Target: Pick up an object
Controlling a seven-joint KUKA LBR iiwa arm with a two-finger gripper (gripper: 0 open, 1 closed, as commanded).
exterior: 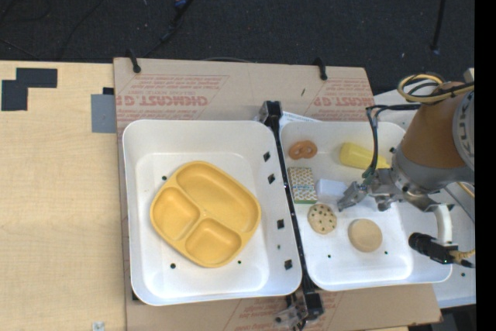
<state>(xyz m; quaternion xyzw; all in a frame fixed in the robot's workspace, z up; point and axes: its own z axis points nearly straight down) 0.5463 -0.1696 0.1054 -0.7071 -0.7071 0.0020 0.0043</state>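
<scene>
Camera view, claw (358, 194) low over right bin (387, 275) centre, fingers apart and clamped on nothing, cookie (322, 218) just beside it, bun (365, 235) toward near edge, pretzel (302, 149) and yellow block (356, 155) at far edge, yellow plate (204, 212) in left bin (147, 167).

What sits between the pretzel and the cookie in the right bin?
In the camera view, a small green patterned card lies between the pretzel and the cookie.
</scene>
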